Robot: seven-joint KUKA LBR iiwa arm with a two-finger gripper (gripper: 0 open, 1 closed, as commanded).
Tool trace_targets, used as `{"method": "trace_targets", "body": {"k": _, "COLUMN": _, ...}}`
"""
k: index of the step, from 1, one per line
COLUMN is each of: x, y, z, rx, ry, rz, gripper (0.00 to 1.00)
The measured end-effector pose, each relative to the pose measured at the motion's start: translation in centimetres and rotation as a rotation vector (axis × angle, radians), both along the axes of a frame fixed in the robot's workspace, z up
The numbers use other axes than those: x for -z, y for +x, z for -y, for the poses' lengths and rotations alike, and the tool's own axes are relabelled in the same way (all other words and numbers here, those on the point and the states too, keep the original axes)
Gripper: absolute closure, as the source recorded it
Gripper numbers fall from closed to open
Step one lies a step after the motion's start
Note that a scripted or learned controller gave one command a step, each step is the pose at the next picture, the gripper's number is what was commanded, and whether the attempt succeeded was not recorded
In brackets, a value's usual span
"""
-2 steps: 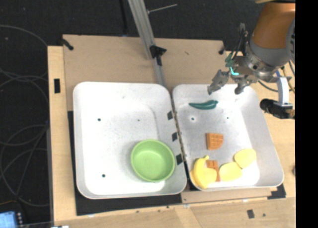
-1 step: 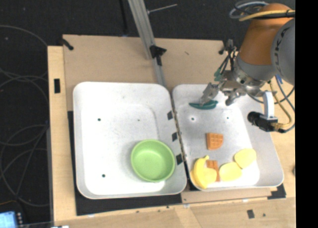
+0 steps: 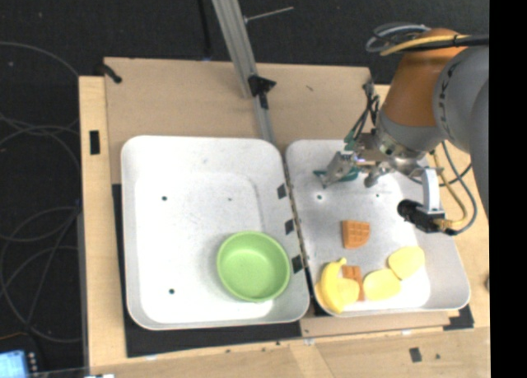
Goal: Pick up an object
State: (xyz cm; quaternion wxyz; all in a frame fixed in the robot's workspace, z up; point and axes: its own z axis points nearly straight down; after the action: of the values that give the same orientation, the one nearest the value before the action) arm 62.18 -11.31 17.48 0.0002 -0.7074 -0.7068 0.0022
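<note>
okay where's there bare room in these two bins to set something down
The left bin is mostly bare: its whole upper half and left side, away from the green bowl at its lower right. In the right bin, a bare strip runs along the left wall, below the gripper. Its lower edge is crowded with yellow pieces and the orange waffle.

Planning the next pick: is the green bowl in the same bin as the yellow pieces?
No. The green bowl sits in the left bin; the yellow pieces lie in the right bin.
</note>
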Motion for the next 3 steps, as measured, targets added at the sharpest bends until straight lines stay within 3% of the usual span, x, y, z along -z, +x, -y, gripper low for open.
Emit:
{"method": "trace_targets", "body": {"k": 1, "x": 4.3, "y": -0.2, "z": -0.2, "rx": 0.001, "ry": 0.000, "rz": 0.001, "gripper": 0.00}}
{"method": "trace_targets", "body": {"k": 2, "x": 2.9, "y": 0.0, "z": -0.2, "rx": 0.010, "ry": 0.004, "rz": 0.009, "gripper": 1.00}}
{"method": "trace_targets", "body": {"k": 3, "x": -2.2, "y": -0.4, "z": -0.9, "rx": -0.004, "ry": 0.003, "rz": 0.010, "gripper": 1.00}}
